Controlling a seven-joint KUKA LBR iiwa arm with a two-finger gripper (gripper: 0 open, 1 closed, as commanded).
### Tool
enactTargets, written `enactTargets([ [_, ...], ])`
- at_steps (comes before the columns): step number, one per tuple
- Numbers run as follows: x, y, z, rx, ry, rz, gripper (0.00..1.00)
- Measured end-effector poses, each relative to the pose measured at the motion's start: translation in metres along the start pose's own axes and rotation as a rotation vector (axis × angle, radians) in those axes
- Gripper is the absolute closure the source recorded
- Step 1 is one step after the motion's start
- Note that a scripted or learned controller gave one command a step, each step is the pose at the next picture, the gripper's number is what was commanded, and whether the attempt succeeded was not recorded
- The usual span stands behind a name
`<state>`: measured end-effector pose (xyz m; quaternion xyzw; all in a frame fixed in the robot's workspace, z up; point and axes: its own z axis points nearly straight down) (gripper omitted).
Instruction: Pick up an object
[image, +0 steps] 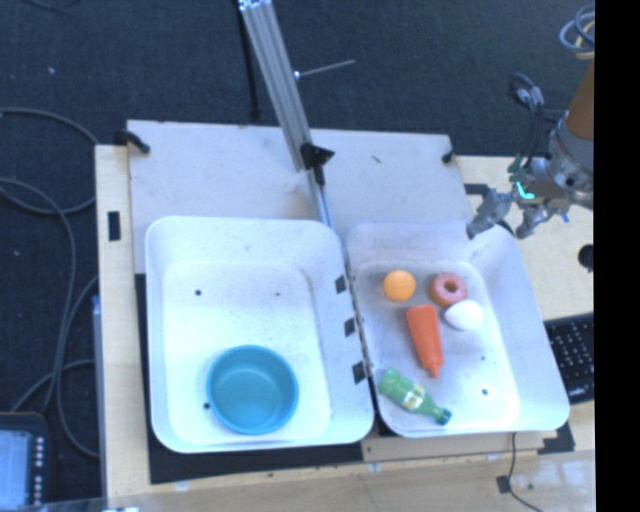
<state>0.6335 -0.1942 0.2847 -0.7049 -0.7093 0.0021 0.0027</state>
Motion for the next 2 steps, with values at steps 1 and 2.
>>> enactTargets([
  [1, 0.0, 0.001, -0.002, -0.004, -0.001, 0.0, 0.0],
  [2, -0.01, -0.002, 0.053, 0.005, -0.003, 0.003, 0.0],
])
